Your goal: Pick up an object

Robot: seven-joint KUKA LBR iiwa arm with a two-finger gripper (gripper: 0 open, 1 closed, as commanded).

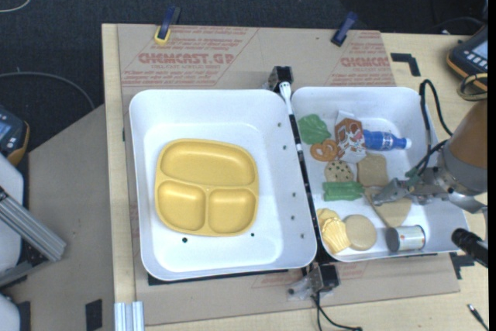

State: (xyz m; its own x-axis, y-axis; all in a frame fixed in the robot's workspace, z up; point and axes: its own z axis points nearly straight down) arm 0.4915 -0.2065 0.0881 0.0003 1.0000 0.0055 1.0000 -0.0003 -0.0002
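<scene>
While reaching in from the right, gripper [387, 194] low over tan cracker [391, 211]; green wafer [342, 191] just left; silver can [407, 238] just below; finger state impossible to tell; probably lining up a grasp.

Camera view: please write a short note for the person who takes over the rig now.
Gripper: low in the right bin, over the tan flat pieces; nothing is seen held.
Right bin things: green piece, pretzel, blue bottle, cookie, green bar, yellow chips, round cracker, silver can.
Left bin: yellow divided plate.
Done: arm reached in. Left: grasp and lift one object.
</scene>
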